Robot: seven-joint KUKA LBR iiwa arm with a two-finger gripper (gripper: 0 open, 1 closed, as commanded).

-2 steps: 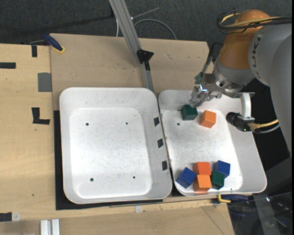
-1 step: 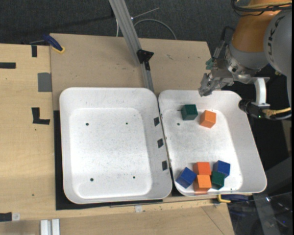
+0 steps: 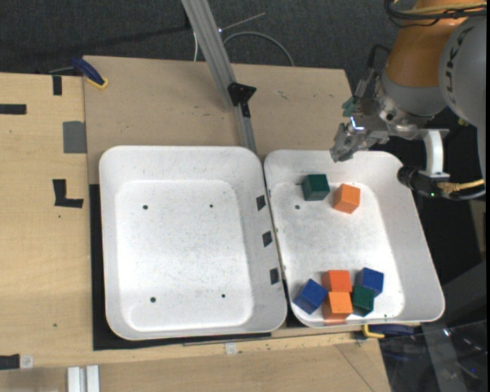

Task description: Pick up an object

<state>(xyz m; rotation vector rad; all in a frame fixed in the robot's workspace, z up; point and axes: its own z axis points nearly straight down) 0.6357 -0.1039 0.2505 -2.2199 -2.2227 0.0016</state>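
So going left to right: the left bin (image 3: 184, 243) has nothing in it for me, all the blocks sit in the right bin (image 3: 408, 243). Up near its far edge there's a green cube (image 3: 315, 187) and, just beside it on the right, an orange cube (image 3: 347, 198), the two close but not touching. Down at the near edge there's a tight cluster: blue cube (image 3: 310, 295), two orange ones, a dark green one and another blue, all packed against each other, so a messy grab. My gripper (image 3: 344, 149) hangs over the far rim of the right bin, tilted, with nothing between the fingers; how wide they're spread I honestly can't tell from this angle. The thing that matters: the orange cube lies just toward the near side of my fingertips, almost straight below and a touch inward, and it's nearer than the green one, which is off to the left. I'd guess the orange one is the easy pick: short drop, free space round it.
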